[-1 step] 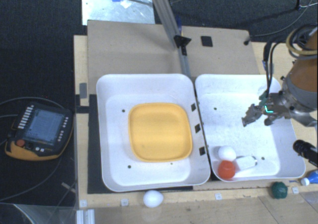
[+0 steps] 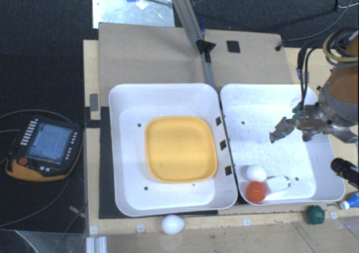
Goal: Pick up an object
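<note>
While gripper [image 2: 293, 132] hovers, red ball [image 2: 256, 191] lies below-left, apart.

Grey arm [image 2: 336, 114], orange band, black cables.

1 camera hangs fixed above the bench [image 2: 247, 44], tilted down at a slant and set far enough back to take in both white bins [image 2: 129, 190], the bench edges and some dark floor [image 2: 39, 50].

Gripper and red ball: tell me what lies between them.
Bare white bin floor, by the camera view, lies between the gripper and the red ball, apart from the white ball.
</note>
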Tool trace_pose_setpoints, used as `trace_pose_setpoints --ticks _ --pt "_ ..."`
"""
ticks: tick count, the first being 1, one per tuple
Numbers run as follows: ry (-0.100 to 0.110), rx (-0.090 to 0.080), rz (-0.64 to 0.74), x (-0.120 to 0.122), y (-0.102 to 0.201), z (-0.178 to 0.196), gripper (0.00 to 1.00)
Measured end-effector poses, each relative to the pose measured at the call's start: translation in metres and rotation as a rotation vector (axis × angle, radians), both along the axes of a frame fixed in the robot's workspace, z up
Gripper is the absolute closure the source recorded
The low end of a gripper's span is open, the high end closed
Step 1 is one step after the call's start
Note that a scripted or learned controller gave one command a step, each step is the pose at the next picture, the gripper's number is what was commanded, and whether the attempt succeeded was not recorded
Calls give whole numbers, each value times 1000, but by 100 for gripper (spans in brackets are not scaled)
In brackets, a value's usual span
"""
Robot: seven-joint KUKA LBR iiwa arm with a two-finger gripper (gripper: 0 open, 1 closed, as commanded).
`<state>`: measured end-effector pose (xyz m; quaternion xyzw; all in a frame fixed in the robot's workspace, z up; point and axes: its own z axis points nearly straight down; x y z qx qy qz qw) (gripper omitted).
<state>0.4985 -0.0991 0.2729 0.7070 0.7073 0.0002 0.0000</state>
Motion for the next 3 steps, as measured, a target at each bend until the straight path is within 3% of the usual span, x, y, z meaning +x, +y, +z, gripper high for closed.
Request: trace_pose_setpoints --ticks 3 --pt "4 0 0 6 6 -157 0"
